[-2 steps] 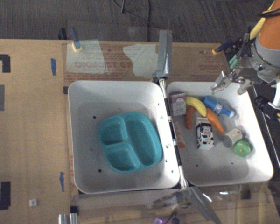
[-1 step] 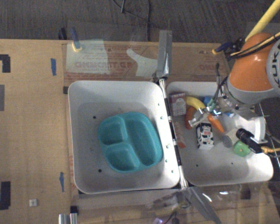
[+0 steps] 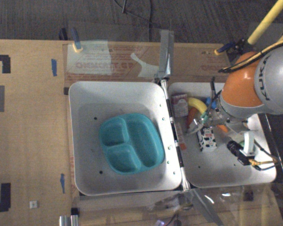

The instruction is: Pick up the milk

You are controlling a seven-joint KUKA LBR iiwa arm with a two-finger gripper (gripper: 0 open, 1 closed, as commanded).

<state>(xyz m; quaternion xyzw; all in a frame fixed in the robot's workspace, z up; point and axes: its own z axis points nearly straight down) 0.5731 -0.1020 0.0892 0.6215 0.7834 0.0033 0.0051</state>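
I had the gripper [image 3: 206, 132] low in the right bin [image 3: 226, 175], right over the black-and-white milk carton [image 3: 207, 140]; whether it had closed on it I couldn't tell. Next I'd need a confirmed clamp, then a straight lift

From my remote seat I see a tan wooden bench [image 3: 28, 126], black corner marks [image 3: 2, 62] along its left edge, blue tape strips [image 3: 54, 67], dark grey carpet floor [image 3: 47, 8] beyond its far edge, black cable loops [image 3: 132, 4] on that carpet.
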